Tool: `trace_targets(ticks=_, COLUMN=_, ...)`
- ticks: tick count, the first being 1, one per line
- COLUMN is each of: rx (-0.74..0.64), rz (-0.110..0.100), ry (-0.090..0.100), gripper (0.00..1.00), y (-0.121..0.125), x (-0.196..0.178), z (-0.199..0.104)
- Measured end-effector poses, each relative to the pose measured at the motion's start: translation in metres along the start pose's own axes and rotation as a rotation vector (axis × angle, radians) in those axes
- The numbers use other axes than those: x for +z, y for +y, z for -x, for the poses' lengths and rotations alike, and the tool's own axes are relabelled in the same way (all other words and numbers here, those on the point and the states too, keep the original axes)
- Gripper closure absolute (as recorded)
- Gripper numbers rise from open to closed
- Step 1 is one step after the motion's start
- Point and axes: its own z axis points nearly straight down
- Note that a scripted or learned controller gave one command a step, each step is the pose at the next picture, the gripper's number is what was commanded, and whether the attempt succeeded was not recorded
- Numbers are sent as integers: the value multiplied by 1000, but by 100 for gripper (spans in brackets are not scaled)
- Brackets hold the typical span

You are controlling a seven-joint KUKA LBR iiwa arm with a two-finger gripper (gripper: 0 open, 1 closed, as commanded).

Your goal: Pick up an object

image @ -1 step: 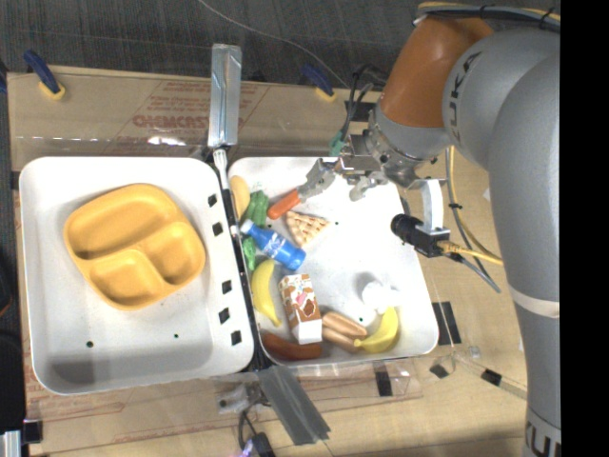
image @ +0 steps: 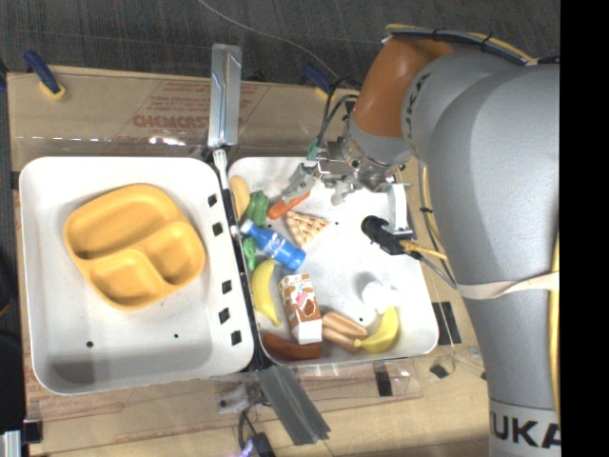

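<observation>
My gripper [image: 322, 181] hangs over the back of the right bin [image: 409, 284], its two fingers spread apart with nothing between them. Just below the left finger lies an orange carrot [image: 286, 204]. A waffle-patterned pizza slice [image: 306, 227] sits in front of the gripper. A blue bottle [image: 274, 244] lies along the bin's left side, next to green pieces [image: 257, 208]. A banana [image: 264, 291], a milk carton [image: 302, 307], a hot dog [image: 341, 327], a sausage [image: 290, 349] and a second banana [image: 382, 332] crowd the front.
The left bin [image: 57, 350] holds a yellow divided tray [image: 135, 244]. A metal divider [image: 225, 93] runs between the bins. The arm's grey body fills the right side above the bin's right edge. A white object [image: 374, 291] lies near the right bin's middle.
</observation>
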Motion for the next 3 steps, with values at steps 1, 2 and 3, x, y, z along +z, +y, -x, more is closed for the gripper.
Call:
trace_targets(ticks=1, rx=-13, rz=17, ry=-2, gripper=0, y=9, x=44, z=-19)
trace_targets(ticks=2, rx=-17, rz=17, ry=-1, gripper=100, y=9, x=34, z=-20)
trace_targets(ticks=3, rx=-52, rz=19, ry=3, gripper=100, y=3, x=-56, z=-113)
